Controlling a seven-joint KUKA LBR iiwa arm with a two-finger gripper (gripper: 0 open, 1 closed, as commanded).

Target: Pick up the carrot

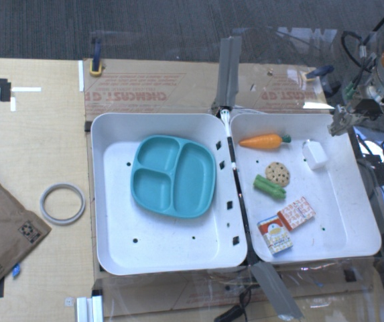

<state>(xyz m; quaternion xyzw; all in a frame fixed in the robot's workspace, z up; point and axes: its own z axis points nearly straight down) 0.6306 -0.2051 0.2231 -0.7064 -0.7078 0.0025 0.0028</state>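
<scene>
Toy carrot [264, 141] lying flat at back of right bin [362, 180], tip left, green top right; gripper [344, 118] up at bin's back-right corner, well apart from it, open/shut can't tell.

Prob. light, stiff plastic, smooth & tapered, so liable to slip or roll; best pinched across thick orange part nr green end. Writing: "CHEMCAST GP" printed reversed on brown sheet [138, 86] behind bins. Print on snack packs [285, 223] too small to read.

An orange carrot [261, 141] with a green top lies above a tan, dark-speckled cookie [277, 174]. Below the cookie lies a green vegetable [269, 186]. Left of it sits a teal plate [174, 176].
</scene>
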